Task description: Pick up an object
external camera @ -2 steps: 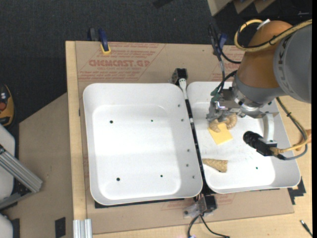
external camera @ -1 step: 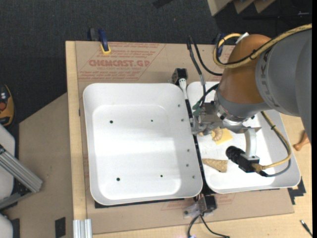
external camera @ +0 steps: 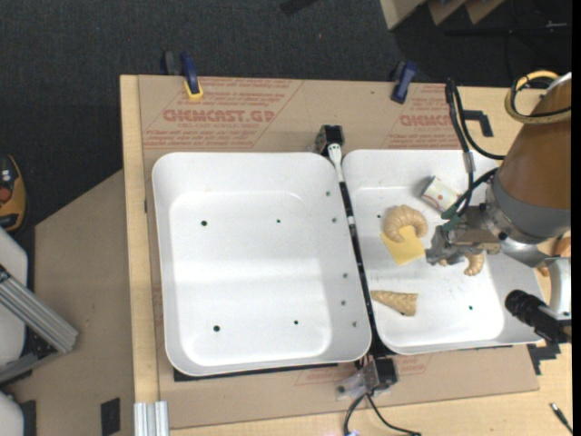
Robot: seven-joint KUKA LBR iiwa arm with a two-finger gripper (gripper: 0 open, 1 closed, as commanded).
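Note:
The arm comes in from the right, and my gripper (external camera: 447, 246) hangs low over the right bin (external camera: 399, 166). Just left of it lie a tan croissant-shaped piece (external camera: 404, 218) and a yellow block (external camera: 405, 248), which touch each other. A small tan curled object (external camera: 474, 264) lies right under the gripper's lower side. A brown wedge-shaped piece (external camera: 397, 302) rests near the bin's front. At the back of that bin sits a small white block (external camera: 438, 191) with a red mark.
The left bin (external camera: 250, 257) stands beside the right one, on a brown board (external camera: 272, 107) held by blue clamps (external camera: 191, 73). Black cables (external camera: 463, 125) run down to the wrist over the right bin's back corner.

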